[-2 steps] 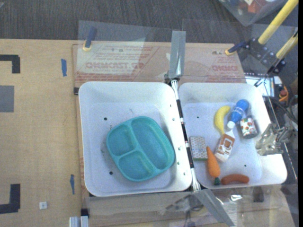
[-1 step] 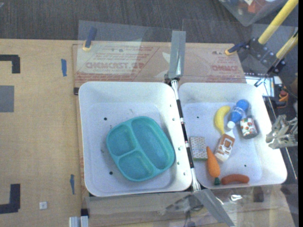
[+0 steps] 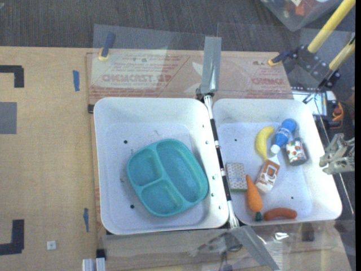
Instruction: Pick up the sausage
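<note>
Gripper (image 3: 337,158) waits at the right bin's (image 3: 321,202) right edge; its state I cannot tell.
Sausage (image 3: 280,213) lies near the front wall, just beside the carrot (image 3: 253,193), which a descent could nudge or grab.

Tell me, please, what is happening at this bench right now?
The end effector sits at the right edge of the right white bin, holding nothing visible. The reddish-orange toy sausage lies untouched near that bin's front edge, beside an orange toy carrot. A teal divided plastic plate rests in the left bin.
</note>
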`<state>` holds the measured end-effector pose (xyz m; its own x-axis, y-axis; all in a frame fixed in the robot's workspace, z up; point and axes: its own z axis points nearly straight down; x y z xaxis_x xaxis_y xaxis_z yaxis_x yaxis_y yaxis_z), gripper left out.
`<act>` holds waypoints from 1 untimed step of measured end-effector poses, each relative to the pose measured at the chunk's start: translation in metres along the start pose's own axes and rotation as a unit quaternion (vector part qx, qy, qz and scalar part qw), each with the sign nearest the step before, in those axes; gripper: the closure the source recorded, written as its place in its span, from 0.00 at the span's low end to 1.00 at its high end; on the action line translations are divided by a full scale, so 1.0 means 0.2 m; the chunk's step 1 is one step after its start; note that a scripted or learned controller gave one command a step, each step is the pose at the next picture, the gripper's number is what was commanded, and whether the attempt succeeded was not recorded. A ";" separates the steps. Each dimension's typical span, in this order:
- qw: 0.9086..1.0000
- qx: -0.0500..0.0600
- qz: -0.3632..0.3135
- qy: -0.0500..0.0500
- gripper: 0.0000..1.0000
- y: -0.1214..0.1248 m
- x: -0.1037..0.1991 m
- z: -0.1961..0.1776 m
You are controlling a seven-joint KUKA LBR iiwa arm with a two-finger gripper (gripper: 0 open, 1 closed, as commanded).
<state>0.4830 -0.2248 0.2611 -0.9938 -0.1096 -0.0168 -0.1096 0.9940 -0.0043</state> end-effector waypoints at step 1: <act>1.000 0.001 0.002 -0.005 1.00 0.00 -0.01 -0.06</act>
<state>0.4849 -0.2254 0.2725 -0.9941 -0.1057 -0.0259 -0.1055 0.9944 -0.0067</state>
